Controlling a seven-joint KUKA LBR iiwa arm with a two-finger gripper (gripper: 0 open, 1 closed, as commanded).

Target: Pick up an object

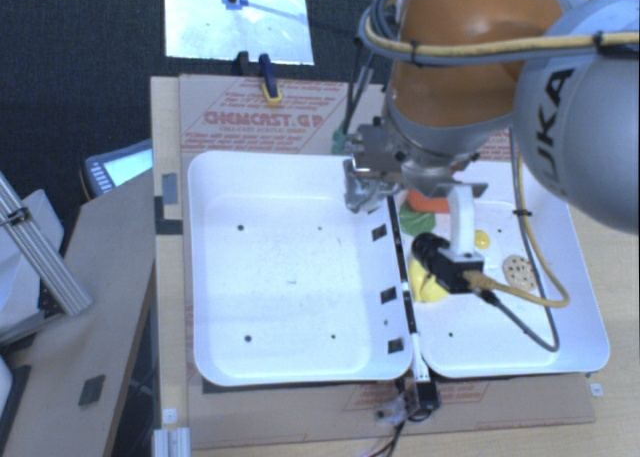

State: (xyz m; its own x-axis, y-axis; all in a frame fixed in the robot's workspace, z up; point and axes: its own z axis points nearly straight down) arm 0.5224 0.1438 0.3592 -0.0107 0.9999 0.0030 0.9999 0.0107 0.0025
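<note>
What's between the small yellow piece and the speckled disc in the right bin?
Nothing; bare right bin floor between yellow piece and disc, camera view.

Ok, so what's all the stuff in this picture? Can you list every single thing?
left bin: 1, white, left on the bench
right bin: 1, white, touching the left one's side
big yellow thing: 1, yellow, right bin, near the shared edge
small yellow thing: 1, yellow, middle of the right bin
round speckled thing: 1, tan, right bin, beside the small yellow one
orange thing: 1, orange, right bin, partly under the arm
green thing: 1, green, next to the orange one
cardboard sheet: 1, brown with red letters, under both bins
shiny sheet: 1, silver, behind the bench
clamp: 1, blue and yellow, on the cardboard's far edge
arm: 1, grey with orange band, from the right
gripper: 1, grey, over the bins' shared edge
</note>
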